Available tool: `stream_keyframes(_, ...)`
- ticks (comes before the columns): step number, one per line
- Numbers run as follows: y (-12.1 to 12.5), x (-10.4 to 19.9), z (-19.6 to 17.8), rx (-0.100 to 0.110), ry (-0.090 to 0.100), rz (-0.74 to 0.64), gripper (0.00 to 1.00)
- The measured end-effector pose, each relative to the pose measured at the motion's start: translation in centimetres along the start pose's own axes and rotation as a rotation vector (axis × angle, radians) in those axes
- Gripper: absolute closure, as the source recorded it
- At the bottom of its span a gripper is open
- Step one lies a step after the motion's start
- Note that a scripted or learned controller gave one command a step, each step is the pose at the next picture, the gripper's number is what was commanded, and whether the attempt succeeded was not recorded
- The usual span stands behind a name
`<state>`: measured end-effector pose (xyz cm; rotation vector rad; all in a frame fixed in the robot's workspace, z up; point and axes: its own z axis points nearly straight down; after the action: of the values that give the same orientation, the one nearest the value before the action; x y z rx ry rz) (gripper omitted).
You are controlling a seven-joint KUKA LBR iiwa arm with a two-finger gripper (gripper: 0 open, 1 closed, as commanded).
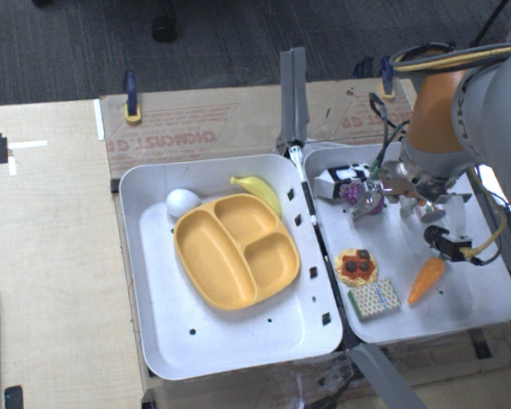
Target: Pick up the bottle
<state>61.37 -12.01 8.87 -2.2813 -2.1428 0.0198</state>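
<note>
End effector (pixel 369 195) near the right bin's (pixel 481 303) back edge, grip state unclear; cardboard (pixel 203 128) lettering unreadable.

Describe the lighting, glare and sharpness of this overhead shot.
Camera view: even, soft light; the white bins look bright but not blown out, with faint shadows beneath the yellow plate and carrot. Mild glare on the grey arm at right. Focus is fair, though the small clutter near the pincer is too blurry to identify.
</note>
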Motion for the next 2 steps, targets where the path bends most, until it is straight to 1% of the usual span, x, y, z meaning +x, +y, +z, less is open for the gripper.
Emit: stream_keyframes(2,0.0,0.0,0.0,0.0,0.0,0.0,0.0)
